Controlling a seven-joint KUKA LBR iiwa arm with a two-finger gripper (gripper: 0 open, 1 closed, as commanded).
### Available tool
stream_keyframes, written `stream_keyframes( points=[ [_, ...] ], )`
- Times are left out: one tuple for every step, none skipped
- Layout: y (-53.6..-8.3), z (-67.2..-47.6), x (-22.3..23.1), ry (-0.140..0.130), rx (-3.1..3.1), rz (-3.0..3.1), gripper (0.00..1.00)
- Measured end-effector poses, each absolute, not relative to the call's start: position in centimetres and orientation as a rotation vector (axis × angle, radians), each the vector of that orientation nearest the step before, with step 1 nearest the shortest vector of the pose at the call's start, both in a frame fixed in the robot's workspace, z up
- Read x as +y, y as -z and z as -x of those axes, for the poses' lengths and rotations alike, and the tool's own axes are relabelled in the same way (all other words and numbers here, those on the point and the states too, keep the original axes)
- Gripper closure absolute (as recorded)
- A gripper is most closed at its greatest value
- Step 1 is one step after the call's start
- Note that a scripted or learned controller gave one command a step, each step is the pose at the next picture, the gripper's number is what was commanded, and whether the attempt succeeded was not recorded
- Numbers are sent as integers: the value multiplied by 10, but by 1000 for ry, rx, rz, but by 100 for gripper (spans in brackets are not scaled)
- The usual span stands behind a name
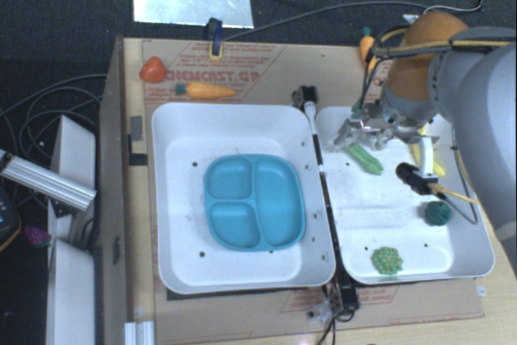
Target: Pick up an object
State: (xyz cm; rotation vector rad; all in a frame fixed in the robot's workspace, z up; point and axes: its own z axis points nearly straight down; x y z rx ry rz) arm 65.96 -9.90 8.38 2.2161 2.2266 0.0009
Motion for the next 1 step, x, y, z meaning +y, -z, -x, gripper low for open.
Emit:
stream_keyframes(
  points=[
    [-96, -661, -99, -5, 2226, -2211, 100]
  ],
)
